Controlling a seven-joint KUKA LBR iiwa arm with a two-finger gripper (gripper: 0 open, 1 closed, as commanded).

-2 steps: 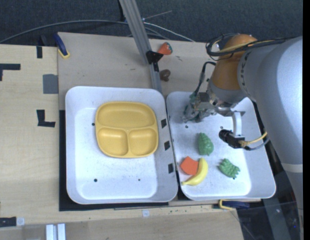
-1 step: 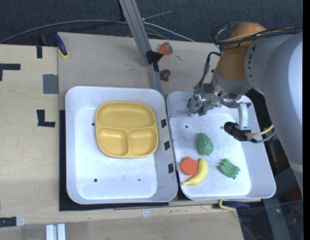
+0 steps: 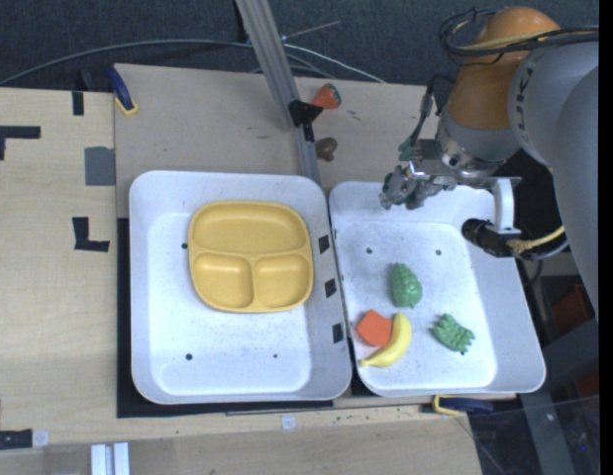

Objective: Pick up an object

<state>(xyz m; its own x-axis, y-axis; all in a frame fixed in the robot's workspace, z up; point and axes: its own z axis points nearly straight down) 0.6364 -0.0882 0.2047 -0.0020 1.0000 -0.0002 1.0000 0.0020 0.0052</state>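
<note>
One pincer (image 3: 399, 192) at rear rim of right bin (image 3: 514, 344); open/closed state can't tell. Banana (image 3: 392, 343), 2 green toys, orange piece lie apart from it.

Right bin (image 3: 504, 295) holds four items, all lying flat. Dark green lumpy piece (image 3: 406, 285) mid-bin. Yellow banana (image 3: 391, 344) near the front edge, curved, touching an orange-red wedge (image 3: 373, 328) on its left. Light green leafy piece (image 3: 452, 333) sits apart to the right.
</note>
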